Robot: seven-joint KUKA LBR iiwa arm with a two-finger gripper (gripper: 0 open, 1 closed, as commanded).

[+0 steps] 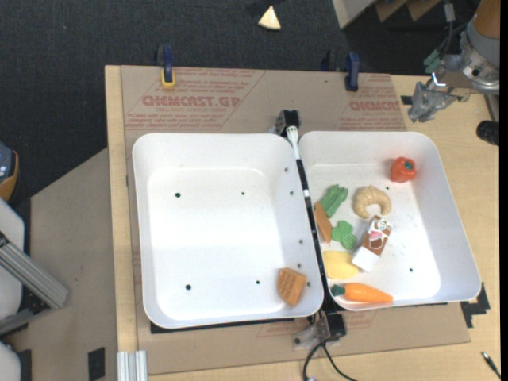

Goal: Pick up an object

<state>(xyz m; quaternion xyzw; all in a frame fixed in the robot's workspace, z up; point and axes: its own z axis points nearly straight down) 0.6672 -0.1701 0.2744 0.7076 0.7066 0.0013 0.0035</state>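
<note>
Nothing is picked up yet: the gripper hangs outside the right bin, jaws impossible to judge, while the tomato lies inside, untouched.

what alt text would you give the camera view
Two white bins sit side by side; the right bin holds toy foods including a tomato, carrot and croissant, the left bin a waffle. The gripper hovers beyond the right bin's far corner.

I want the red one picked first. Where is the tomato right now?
The tomato lies in the right bin, near its far right corner, apart from the other toys; its nearest neighbour is the croissant.
</note>
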